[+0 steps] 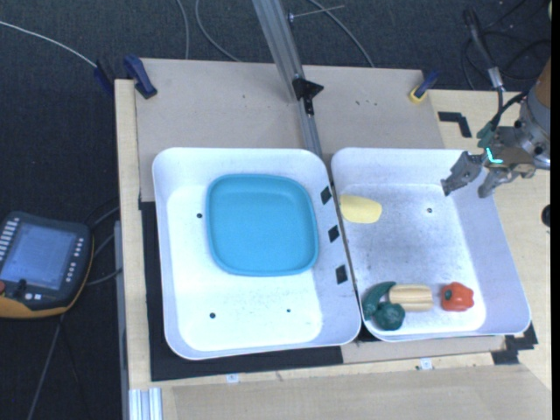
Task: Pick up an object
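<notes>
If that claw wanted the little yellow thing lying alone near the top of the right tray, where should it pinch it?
Probably across the narrow middle of the yellow piece, coming straight down from above. It lies flat, longer left to right, with bare floor on its near and far sides for the fingers. The gripper hovers to its right, above the right bin.

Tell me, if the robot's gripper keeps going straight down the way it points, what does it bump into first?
Probably just the bare white floor of the right bin, near its far right corner. The gripper hangs above that spot, well away from the yellow toy, though its height is hard to judge.
</notes>
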`<state>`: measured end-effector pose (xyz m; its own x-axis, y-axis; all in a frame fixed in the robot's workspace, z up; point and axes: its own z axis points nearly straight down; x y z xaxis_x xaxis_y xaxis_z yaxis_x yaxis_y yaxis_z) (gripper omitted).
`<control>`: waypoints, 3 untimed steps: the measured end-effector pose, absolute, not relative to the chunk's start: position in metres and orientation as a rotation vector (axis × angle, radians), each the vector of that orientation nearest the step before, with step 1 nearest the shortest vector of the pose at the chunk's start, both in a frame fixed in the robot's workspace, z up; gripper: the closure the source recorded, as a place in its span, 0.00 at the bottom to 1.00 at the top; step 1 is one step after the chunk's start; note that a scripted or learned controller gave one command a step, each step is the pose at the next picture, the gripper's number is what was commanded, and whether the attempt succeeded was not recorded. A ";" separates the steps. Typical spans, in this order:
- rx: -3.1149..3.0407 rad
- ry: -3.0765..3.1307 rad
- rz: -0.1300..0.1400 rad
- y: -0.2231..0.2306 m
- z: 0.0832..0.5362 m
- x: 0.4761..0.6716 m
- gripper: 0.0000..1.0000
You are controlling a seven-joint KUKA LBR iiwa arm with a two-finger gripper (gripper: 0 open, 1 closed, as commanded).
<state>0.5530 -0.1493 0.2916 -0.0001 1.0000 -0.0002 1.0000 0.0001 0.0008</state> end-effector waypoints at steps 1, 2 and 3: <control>2.221 2.221 0.001 -0.149 0.292 0.553 0.00; 2.223 2.223 -0.003 -0.154 0.233 0.548 0.00; 2.224 2.224 -0.004 -0.153 0.172 0.552 0.00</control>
<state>0.5515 -0.1531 0.1716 -0.0002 1.0000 0.0009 1.0000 0.0002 -0.0044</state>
